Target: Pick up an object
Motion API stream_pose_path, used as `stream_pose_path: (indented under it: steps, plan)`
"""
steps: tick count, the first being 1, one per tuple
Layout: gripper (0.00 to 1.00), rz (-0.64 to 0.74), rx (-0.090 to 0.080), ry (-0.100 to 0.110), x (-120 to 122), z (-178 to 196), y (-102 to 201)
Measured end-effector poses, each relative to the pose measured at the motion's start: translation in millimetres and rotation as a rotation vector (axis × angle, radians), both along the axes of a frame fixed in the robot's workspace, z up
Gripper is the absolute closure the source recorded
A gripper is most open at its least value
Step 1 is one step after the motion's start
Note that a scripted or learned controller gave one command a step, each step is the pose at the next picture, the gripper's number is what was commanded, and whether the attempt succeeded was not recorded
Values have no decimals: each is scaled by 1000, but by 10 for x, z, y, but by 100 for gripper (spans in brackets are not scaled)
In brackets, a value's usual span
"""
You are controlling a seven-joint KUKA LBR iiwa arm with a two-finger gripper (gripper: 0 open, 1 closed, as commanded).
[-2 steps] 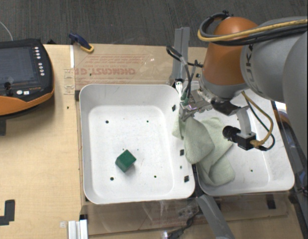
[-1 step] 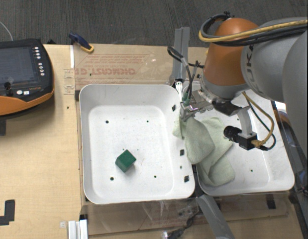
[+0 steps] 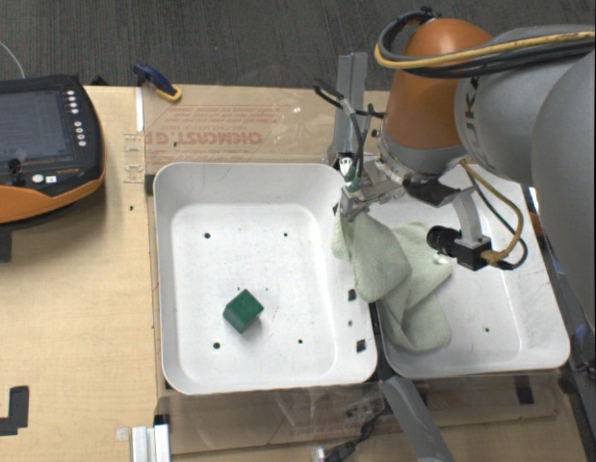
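A pale green cloth hangs bunched at the left end of the right bin and drapes over the divide between the two bins. Its top corner is pulled up into a peak between the fingers of my gripper, which is shut on it right above the divide. A small green cube lies low in the left bin, well left of the gripper. The arm's orange band and grey wrist hide the far part of the right bin.
A teach pendant lies on the bench at the far left. A blue and yellow clamp and a cardboard sheet sit behind the left bin. Cables loop from the wrist over the right bin.
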State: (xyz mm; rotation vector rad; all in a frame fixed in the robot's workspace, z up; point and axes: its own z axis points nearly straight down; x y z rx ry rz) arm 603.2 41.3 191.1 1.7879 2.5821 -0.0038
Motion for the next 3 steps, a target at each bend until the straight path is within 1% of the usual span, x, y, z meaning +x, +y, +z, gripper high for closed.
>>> stream_pose_path:
  steps: [1, 2, 3]
  plan:
    - [100, -69, 0, 1, -558, 257, -407]
    - [100, -53, 1, 2, -1257, 548, -123]
    - [100, -170, 1, 3, -1179, 83, -63]
